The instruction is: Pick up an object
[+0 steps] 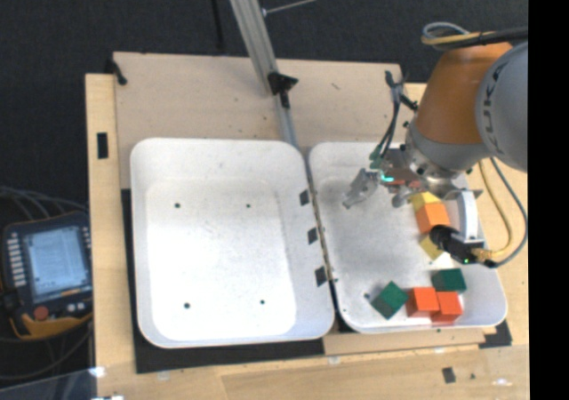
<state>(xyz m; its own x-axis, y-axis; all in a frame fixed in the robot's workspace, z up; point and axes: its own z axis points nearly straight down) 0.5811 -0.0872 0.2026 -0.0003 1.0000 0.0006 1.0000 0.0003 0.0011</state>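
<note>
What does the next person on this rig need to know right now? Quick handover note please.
Gripper: over the upper part of the right bin, nothing visible between its fingers; can't tell open or shut.
Objects: all in the right bin. Green block, two orange blocks and, and a dark green block near the bottom edge; an orange block and a yellow piece along the right side, partly under the arm.
Left bin: beside it on the bench.
Done: no pick yet by the look of it.
Left: grasp any one object and lift it.
</note>
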